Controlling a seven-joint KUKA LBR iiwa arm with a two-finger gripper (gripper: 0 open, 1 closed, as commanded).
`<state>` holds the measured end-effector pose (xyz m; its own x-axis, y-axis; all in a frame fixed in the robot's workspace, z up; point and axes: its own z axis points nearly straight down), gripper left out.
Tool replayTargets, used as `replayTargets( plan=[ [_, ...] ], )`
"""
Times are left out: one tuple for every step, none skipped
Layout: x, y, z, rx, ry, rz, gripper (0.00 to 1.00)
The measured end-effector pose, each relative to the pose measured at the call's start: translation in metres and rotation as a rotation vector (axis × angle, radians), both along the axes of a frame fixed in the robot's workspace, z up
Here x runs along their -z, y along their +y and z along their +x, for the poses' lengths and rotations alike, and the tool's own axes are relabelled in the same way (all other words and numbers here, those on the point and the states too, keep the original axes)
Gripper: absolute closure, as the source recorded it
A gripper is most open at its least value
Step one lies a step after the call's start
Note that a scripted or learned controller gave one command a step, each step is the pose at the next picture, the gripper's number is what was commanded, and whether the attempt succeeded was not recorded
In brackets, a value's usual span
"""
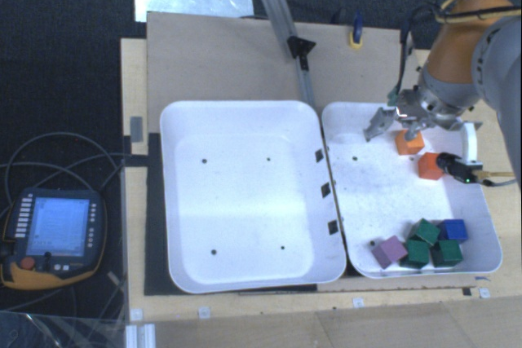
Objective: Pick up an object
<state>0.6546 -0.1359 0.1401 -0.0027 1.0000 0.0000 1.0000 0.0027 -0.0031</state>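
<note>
Orange block [409,143] — squarish, tilted — under claw [397,124]

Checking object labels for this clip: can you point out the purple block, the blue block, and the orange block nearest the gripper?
purple block [390,250], camera view, on its top face.
blue block [454,230], camera view, on its top face.
orange block nearest the gripper [410,144], camera view, on its visible top face.

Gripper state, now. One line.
Gripper: over the right bin near an orange block; open or shut cannot be told, and no object is seen held.
</note>
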Motion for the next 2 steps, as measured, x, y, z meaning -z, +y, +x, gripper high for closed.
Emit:
replayTargets(
  plan=[
    [0.051,0.001,0.0,-0.001,-0.002,0.0,0.0],
    [0.037,0.0,0.002,-0.002,-0.008,-0.001,1.0]
  ],
)
